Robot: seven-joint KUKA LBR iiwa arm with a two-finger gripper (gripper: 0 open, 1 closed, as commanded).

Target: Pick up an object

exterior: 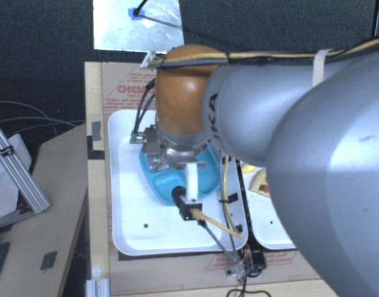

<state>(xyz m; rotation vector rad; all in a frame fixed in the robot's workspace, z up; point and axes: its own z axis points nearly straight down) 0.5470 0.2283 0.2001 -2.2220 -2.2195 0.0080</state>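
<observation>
A light blue, bowl-like object [205,173] lies in the left white bin [130,228], near its right side. My gripper [176,177] hangs straight over this blue object and hides its middle; whether it touches the object is unclear. The grey arm with its orange band [183,101] reaches in from the right and covers the back of the left bin. In the right bin [273,237] a pale yellow object with a reddish edge [259,180] peeks out beside the arm.
A yellow cable [217,224] and black cables trail from the wrist across the divide between the bins. Both bins rest on cardboard [124,82]. A shiny sheet [137,17] lies behind it, and an aluminium frame [16,172] stands to the left.
</observation>
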